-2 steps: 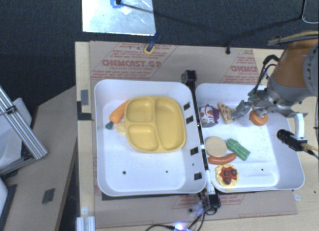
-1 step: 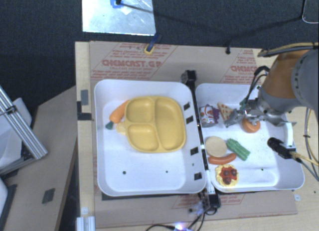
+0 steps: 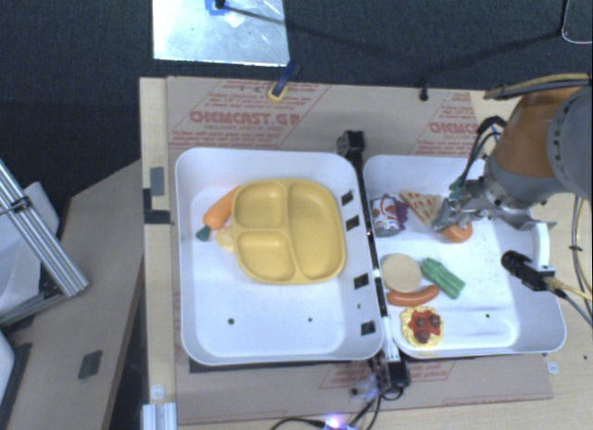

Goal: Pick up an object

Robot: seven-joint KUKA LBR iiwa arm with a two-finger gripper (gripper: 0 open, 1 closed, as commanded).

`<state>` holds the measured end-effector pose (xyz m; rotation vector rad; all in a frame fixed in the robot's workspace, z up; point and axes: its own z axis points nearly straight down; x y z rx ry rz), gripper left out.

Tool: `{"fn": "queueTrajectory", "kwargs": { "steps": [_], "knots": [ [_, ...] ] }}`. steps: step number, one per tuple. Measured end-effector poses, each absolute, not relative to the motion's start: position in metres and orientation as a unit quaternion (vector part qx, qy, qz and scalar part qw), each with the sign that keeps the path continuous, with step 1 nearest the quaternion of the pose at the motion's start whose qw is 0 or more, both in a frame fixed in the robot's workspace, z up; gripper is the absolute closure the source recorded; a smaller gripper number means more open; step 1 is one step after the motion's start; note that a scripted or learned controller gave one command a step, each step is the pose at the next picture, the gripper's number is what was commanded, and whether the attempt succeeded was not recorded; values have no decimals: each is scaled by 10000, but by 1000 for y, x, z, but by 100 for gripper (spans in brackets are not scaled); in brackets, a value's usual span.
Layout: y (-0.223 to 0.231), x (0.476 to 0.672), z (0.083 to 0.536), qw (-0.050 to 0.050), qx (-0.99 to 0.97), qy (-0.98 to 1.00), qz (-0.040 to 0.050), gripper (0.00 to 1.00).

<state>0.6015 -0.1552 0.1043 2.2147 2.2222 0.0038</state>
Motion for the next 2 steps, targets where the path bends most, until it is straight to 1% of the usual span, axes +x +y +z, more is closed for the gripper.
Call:
{"fn": "queueTrajectory", "kwargs": {
  "steps": [1,2],
  "knots": [
    [-154,607,169,37,7054,7088,23,100],
    [-155,609,223,36,7052,7090,21,100]
  ]
}}
